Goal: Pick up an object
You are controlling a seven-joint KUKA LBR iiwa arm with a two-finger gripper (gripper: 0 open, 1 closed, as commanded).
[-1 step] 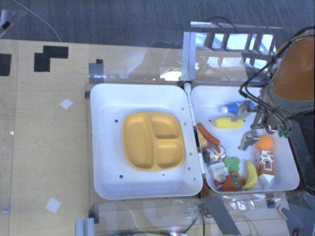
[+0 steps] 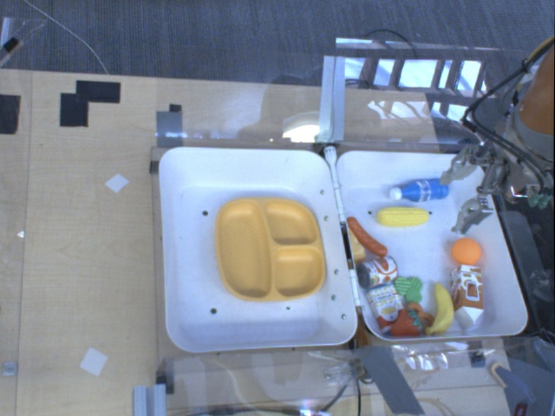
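gripper (image 2: 466,193) open, holding nothing, just right of corn cob (image 2: 404,217) (long axis left-right), orange ball (image 2: 466,250) below, both near

Two white bins sit side by side on the desk: a left bin (image 2: 182,232) and a right bin (image 2: 434,167). The left bin holds one yellow divided plate (image 2: 269,248). The right bin holds one blue bottle (image 2: 421,191), one corn cob (image 2: 403,217), one sausage (image 2: 367,238), one orange (image 2: 466,251), one banana (image 2: 443,308), one small carton (image 2: 468,291), one can (image 2: 380,273) and one green leafy piece (image 2: 408,288). A reddish item near the banana is too small to tell.
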